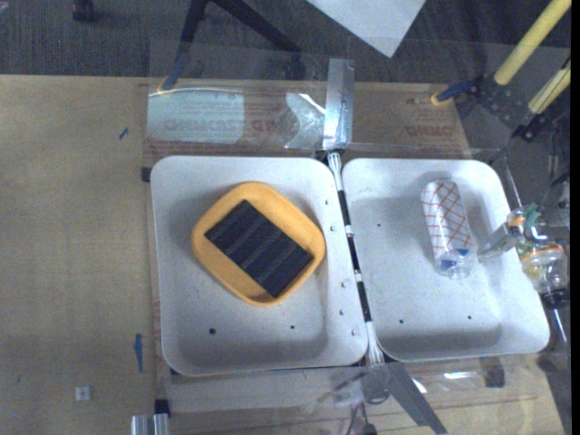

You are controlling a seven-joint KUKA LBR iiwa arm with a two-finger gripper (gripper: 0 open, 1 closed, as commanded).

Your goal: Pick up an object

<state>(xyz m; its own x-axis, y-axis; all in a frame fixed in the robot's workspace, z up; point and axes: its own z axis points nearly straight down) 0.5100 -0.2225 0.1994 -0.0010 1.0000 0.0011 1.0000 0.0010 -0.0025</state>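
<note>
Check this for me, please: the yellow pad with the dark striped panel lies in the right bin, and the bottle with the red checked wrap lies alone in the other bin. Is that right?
Not quite. In the camera view the yellow pad lies in the left bin, not the right one. The bottle with the red checked wrap lies alone in the other bin, the right bin.

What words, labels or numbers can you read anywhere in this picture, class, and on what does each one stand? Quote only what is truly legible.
No text reads clearly.
Cardboard strip behind the left bin: pale print, too blurred to quote.
Same cardboard behind the right bin, near: reddish letters, too blurred to read.
Bottle in the right bin: a red criss-cross pattern, no readable words.
Yellow object in the left bin: dark ribbed panel, no lettering.
</note>
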